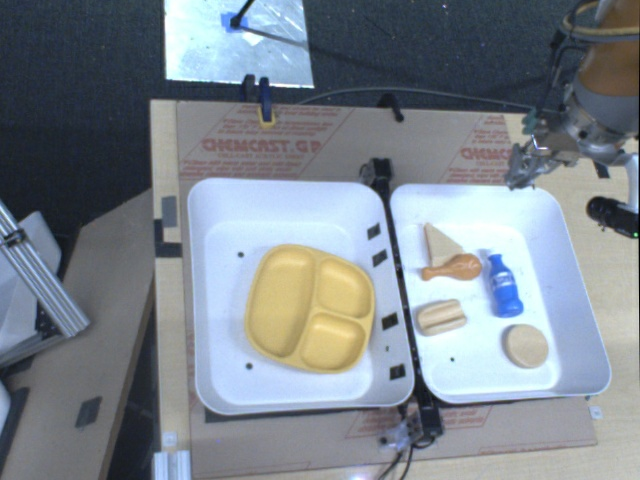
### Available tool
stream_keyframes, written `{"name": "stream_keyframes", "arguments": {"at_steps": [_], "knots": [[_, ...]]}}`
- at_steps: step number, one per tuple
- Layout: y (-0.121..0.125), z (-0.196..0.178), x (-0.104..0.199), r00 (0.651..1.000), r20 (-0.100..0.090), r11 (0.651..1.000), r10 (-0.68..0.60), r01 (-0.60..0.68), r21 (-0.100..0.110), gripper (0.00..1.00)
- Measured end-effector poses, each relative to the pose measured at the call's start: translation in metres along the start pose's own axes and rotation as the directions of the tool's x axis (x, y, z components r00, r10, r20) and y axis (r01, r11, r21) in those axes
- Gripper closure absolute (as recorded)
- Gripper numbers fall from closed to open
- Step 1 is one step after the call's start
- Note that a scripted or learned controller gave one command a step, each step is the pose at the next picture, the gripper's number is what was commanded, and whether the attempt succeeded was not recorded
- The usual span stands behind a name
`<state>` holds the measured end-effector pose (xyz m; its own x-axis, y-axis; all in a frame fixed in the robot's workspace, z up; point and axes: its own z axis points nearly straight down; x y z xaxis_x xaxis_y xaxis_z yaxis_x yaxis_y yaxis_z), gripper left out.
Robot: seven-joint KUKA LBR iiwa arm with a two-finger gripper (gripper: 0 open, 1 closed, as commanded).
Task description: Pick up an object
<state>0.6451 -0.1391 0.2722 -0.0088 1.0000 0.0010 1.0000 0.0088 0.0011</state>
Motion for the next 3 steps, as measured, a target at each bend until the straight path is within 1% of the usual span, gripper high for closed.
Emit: {"name": "stream_keyframes", "arguments": {"at_steps": [1, 2, 3], "knots": [[0.001, -0.004, 0.056, 1.000, 0.000, 1.000, -0.001, 0.001, -0.002, 1.00], [0.008, 0.009, 0.106, 1.000, 0.000, 1.000, 0.000, 0.000, -0.001, 1.00], [0.004, 0.027, 0.160, 1.000, -0.001, 1.000, -0.001, 0.001, 0.001, 1.00]]}}
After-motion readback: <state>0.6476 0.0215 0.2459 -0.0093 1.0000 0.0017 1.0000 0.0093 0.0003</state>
